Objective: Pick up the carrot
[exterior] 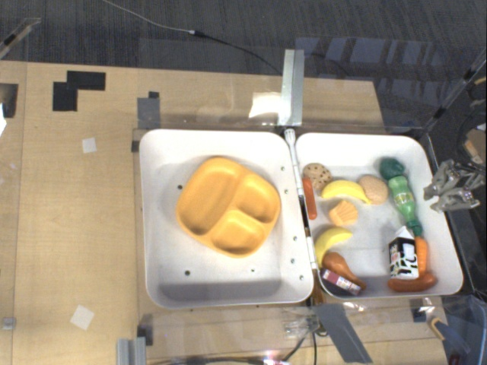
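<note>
the carrot point(421, 255) lies low in the right bin point(456, 268), orange tip toward the fingers point(454, 188), which hover above-right at the rim, grasping nothing; how far they are spread i cannot tell.

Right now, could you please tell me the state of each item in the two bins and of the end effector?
yellow divided plate: upright in the left bin, nothing on it
carrot: lying flat along the right bin's left wall, untouched
green bottle: lying on its side
upper banana: lying flat
lower banana: lying flat
cookie: lying flat
end effector: outside the right bin's right edge, holding nothing
</note>
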Motion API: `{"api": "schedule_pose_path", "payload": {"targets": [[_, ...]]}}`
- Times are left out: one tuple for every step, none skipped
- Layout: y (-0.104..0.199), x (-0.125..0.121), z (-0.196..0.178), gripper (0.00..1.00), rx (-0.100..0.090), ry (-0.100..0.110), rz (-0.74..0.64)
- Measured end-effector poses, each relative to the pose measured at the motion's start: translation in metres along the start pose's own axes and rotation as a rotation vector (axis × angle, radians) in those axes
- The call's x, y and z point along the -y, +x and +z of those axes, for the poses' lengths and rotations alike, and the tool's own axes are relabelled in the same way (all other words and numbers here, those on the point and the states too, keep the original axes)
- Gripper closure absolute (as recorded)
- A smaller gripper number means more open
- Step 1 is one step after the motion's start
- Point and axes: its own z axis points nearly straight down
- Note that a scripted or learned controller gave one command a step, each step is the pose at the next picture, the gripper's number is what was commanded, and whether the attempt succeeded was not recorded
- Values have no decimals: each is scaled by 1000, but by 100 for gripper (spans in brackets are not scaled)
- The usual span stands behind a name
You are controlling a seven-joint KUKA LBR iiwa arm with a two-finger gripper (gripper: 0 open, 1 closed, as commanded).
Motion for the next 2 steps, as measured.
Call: {"api": "schedule_pose_path", "payload": {"targets": [[0,-20,31,100,-36,-20,139],[-3,-20,18,100,-27,-15,137]]}}
